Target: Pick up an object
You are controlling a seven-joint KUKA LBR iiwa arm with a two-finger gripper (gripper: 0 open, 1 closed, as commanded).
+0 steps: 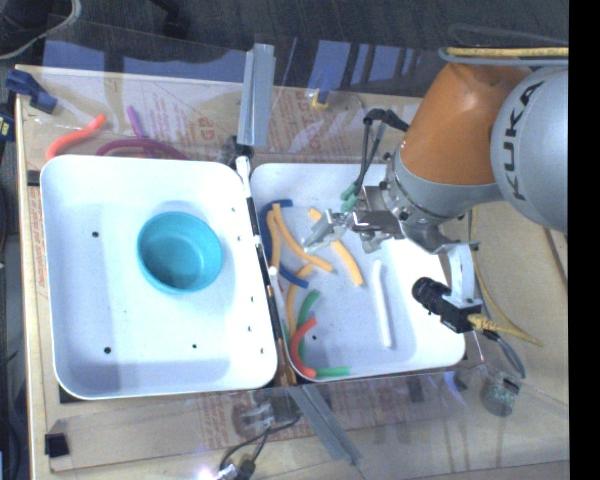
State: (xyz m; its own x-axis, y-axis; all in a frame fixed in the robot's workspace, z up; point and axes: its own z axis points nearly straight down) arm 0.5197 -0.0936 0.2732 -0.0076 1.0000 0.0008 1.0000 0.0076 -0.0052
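Observation:
The right bin (425, 340) holds several loose pieces: a yellow strip (348, 260), a second curved yellow strip (275, 236), a blue piece (296, 279), a green piece (307, 304), a curved red piece (302, 344) and a white stick (383, 303). My gripper (325, 226) hangs low over the upper middle of this bin, pointing left, just above the yellow strips. Nothing can be made out in its grasp. The grey and orange arm covers the bin's upper right corner.
The left bin (80, 368) holds a blue bowl (181, 251). Orange (75, 136) and purple (140, 149) tubes lie on the bench behind it. A grey metal bar (255, 93) stands at the back between the bins. A black fitting (440, 303) juts over the right bin's right side.

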